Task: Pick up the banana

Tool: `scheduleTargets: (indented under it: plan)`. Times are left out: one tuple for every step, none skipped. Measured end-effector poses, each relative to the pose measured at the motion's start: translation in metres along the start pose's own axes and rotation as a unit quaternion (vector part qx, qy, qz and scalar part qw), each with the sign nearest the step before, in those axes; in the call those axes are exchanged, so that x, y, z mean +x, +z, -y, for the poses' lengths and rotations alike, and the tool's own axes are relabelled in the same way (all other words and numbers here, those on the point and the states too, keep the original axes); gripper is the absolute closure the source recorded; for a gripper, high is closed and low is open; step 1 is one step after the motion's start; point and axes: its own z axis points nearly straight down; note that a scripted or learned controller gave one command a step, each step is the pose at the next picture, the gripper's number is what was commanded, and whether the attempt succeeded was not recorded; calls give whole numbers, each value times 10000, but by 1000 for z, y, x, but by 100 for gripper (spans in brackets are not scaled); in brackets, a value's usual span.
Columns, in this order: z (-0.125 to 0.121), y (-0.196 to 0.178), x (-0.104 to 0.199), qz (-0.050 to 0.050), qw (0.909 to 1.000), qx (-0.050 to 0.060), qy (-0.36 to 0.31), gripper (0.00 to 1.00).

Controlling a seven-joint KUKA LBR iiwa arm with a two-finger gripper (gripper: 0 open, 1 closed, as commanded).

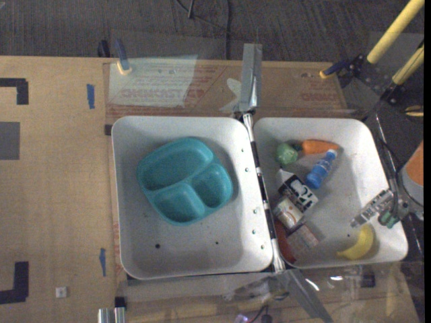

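Start at the left bin (128, 200): the teal divided plate (185, 179) lies alone there, well apart from the job, and nothing about it should trouble you.

Cross the divider into the right bin (357, 128). A loose cluster runs down its left side: a green ball-like thing (287, 154) beside an orange carrot (320, 147), a small blue bottle (320, 169) below them, then a black-and-white carton (298, 192), a small jar (287, 214) and a brownish packet (304, 235) crowded against the divider, with something red (283, 247) tucked under them. These sit clear of your target, so you are unlikely to knock them unless the arm swings wide.

The banana (359, 243) lies in the bottom right corner of that bin, its curve close along the front wall, its upper tip pointing toward the gripper (377, 209). The gripper hovers just above and to the right of it, near the bin's right wall. It has nothing in its grasp; how wide the jaws stand is too blurred for you to judge.

Here is your risk. The corner leaves little room: one finger may strike the wall or rim on the way down. If the jaws come down over the tip and not the body, I judge the fruit would pivot or slide along the wall and slip free. Its curved, smooth skin makes an off-centre pinch likely to squirt it out.
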Motion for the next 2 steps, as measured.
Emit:
scheduleTargets:
  plan:
    - [-1, 0, 2, -3, 9786, 23, 2055, 100]
    - [-2, 0, 3, -28, 9788, 23, 2049, 0]
